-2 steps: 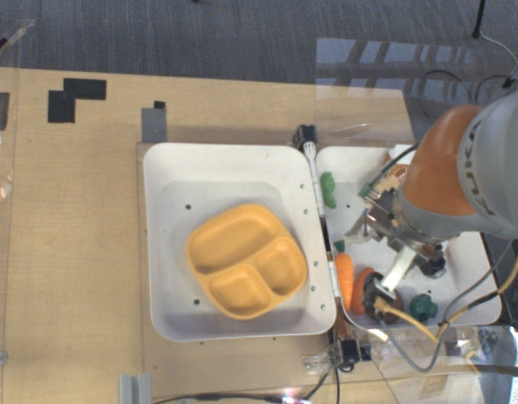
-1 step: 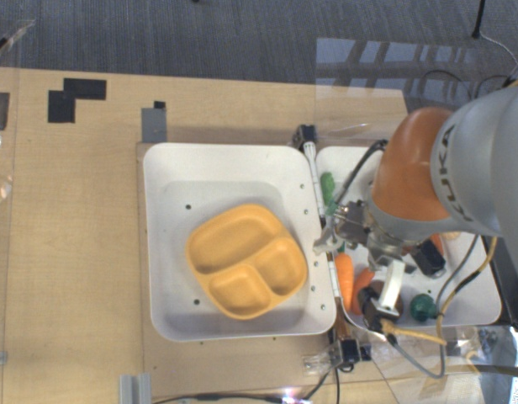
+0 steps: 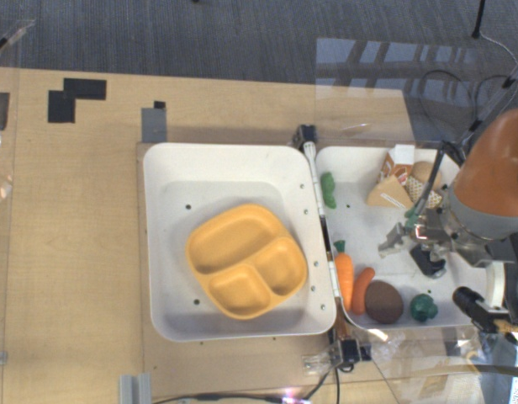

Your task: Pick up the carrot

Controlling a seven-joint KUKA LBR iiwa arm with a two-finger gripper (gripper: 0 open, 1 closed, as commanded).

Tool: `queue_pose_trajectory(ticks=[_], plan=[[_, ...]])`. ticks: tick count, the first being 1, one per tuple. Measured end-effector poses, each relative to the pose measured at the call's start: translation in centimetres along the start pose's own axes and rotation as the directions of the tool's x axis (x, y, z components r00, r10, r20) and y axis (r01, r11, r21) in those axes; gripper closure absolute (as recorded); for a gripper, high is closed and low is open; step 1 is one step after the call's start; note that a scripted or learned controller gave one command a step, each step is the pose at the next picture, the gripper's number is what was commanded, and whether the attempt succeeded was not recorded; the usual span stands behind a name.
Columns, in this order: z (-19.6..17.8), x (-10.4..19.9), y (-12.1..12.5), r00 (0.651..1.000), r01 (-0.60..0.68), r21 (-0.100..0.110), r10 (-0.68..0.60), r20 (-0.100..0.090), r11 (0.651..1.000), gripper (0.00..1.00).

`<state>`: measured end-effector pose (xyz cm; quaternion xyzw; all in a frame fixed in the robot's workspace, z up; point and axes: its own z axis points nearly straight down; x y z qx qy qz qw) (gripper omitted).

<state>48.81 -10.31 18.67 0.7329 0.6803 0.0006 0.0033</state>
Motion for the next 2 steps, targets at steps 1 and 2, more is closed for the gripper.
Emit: queue_pose_trajectory(ticks=[1, 2], plan=[[0.20, 9.05, -0.58, 0.963, 0.269, 0.000, -0.269, -0.006, 0.963, 0.00], [0.19, 8.88, -0.58, 0.964, 0.266, 0.000, -0.266, -0.005, 0.964, 0.00]])
